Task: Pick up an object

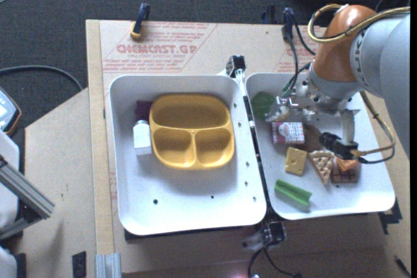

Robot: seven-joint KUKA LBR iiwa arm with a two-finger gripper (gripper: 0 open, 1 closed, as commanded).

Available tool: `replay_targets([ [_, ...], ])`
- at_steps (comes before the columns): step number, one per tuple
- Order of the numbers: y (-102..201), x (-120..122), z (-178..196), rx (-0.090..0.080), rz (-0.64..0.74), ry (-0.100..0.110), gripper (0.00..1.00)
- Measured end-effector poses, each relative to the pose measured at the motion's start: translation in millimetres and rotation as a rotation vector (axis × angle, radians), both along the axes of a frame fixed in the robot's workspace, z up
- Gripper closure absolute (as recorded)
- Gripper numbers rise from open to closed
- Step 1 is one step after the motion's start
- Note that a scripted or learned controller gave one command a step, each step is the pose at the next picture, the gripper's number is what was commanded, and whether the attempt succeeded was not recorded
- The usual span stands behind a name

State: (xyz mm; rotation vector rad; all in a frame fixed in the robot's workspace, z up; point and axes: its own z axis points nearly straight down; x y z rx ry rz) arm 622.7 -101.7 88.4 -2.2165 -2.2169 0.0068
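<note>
left bin (130, 205): yellow divided tray (191, 131), small white bottle (142, 137) touching its left edge. board (163, 42) under the bins reads "chemcast", red print, remainder unclear. right bin (365, 195): red-and-white carton (288, 133), cheese wedge (295, 161), green stick (292, 193), waffle piece (321, 165). carton label unreadable. gripper (291, 111) sits just above the carton; cannot tell its opening, wrist hides it. judgement: carton is the likely target. descend straight, centre over its narrow side, avoid nudging the cheese wedge, close firmly before lifting.
</note>
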Motion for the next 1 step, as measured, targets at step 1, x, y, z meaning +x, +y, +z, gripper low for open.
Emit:
replay_targets([
  [1,0.0,-0.2,-3.8,-0.001,-0.001,-0.004,0.00],
])
